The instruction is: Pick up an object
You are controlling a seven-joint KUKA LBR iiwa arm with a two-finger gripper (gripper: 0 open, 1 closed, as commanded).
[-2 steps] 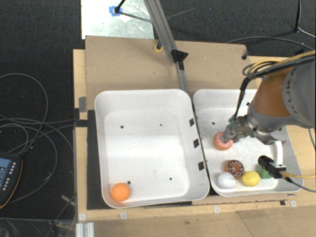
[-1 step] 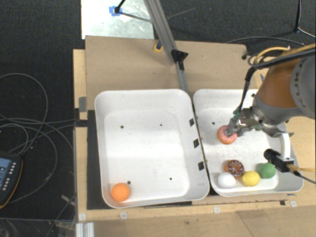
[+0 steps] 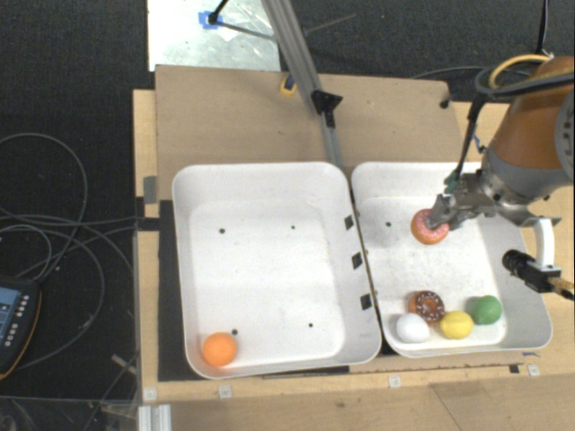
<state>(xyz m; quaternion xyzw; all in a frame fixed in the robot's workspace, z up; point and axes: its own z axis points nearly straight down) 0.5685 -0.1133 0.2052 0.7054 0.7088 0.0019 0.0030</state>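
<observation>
Looking down at a slant, camera view: two shallow white bins side by side on a bench, arm entering from the right.
Gripper (image 3: 442, 215): lowered into the right bin, directly over a pink-and-orange doughnut-like object (image 3: 429, 229); the tip meets the object's upper right edge.
Finger state: cannot tell; the wrist body hides the fingertips, so a grasp cannot be confirmed.
Reason for pose: judged to be a top-down approach, since the object lies apart from the rest with free floor around it.
Task object: pink-and-orange piece, upper middle of the right bin (image 3: 521, 326), on or near the floor.
Right bin contents: besides that piece, a cluster along the near wall: a chocolate doughnut (image 3: 428, 305), a white ball (image 3: 412, 328), a yellow ball (image 3: 456, 324), a green ball (image 3: 486, 310), touching or nearly so.
Left bin (image 3: 260, 173) contents: one orange ball (image 3: 219, 349) in the near left corner, well apart from the arm.
Stage, as judged: at the grasp point, lift not yet evident.
</observation>
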